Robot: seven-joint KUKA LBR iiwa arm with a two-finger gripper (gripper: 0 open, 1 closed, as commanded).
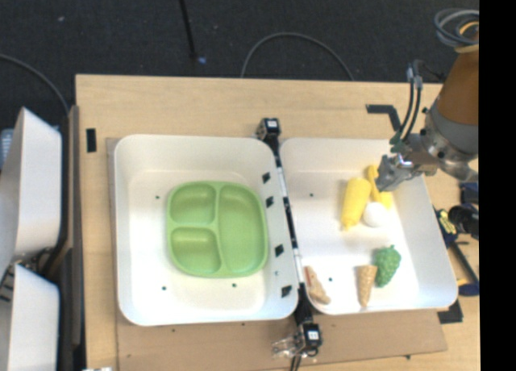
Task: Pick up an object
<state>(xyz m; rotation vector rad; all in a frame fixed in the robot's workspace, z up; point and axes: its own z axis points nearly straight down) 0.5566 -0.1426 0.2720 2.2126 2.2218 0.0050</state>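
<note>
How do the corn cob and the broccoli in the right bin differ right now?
The corn cob is yellow and elongated; the broccoli is green, rounder and bumpy. The corn cob looks larger than the broccoli. The corn cob lies up near the gripper, beside a white egg; the broccoli sits nearer the bin's front, next to an ice cream cone. Both rest on the floor of the right bin, and neither is between the fingers.

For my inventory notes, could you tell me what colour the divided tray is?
Light green, seen in the camera view: divided tray.
</note>
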